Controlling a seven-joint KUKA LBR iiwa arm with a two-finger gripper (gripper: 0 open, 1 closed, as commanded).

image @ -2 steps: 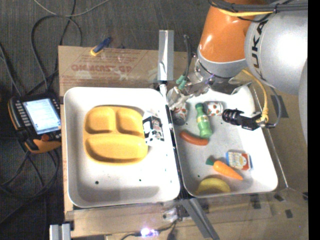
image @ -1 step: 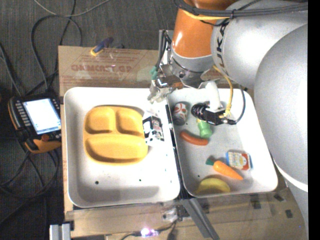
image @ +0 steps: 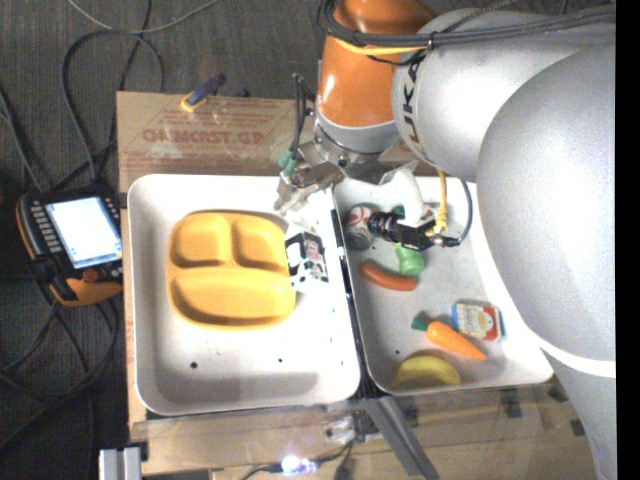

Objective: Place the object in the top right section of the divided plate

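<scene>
The divided plate (image: 232, 303), yellow with two small sections above and one wide section below, lies flat in the left bin (image: 250, 363), toward that bin's upper half. A small black-and-white object (image: 307, 258) sits at the plate's right rim, just beside the top right section and between the plate and the wall that the two bins share; whether it rests on the rim or only touches it is unclear. All three sections of the plate show bare yellow. The claw (image: 298, 183) hangs over the upper right corner of the left bin, above the black-and-white object and apart from it. Whether the claw is released or clenched cannot be told from this angle, and nothing can be seen gripped in it. The grey arm (image: 520, 128) with its orange band (image: 365, 63) reaches in from the right and covers much of the right bin (image: 515, 360). In that bin lie a red sausage (image: 388, 278), a carrot (image: 450, 339), a yellow piece (image: 425, 371) near the lower wall, and a small packet (image: 476, 320) just beside the carrot. A green item (image: 410, 260) sits just above the sausage. On the table's left side a handheld screen unit (image: 75, 233) lies beside the left bin, and a brown cardboard sheet (image: 200, 138) lies behind it.
</scene>
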